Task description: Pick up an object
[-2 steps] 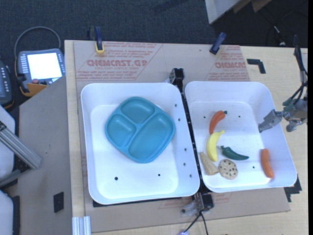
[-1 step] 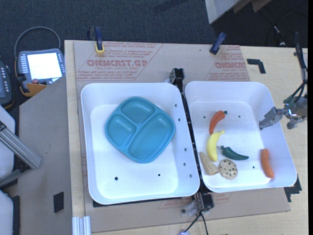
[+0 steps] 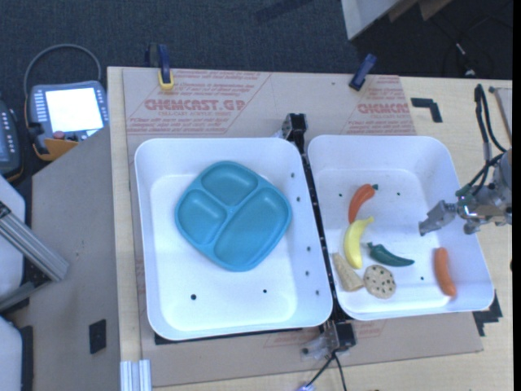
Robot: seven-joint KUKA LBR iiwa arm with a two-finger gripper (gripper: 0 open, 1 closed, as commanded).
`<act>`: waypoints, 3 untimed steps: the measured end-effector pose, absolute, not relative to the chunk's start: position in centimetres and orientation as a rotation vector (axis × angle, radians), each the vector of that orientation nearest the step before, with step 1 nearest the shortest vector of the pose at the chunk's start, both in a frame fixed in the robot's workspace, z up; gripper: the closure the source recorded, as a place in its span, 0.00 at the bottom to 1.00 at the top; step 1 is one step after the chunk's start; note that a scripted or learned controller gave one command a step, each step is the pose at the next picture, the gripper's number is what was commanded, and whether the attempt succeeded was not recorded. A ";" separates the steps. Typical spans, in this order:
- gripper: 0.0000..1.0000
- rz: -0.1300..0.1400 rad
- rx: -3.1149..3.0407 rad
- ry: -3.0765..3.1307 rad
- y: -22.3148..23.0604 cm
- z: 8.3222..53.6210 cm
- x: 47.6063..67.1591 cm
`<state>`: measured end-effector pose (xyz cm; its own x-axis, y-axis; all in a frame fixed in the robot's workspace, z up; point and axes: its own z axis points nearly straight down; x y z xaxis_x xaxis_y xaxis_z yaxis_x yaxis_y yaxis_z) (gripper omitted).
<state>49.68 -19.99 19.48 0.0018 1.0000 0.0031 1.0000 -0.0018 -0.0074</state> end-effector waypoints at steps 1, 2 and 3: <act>0.00 0.004 -2.217 -2.216 -19.8 15.1 49.9; 0.00 0.003 -2.217 -2.217 -18.9 9.1 49.8; 1.00 -0.001 -2.225 -2.221 -19.0 10.5 50.0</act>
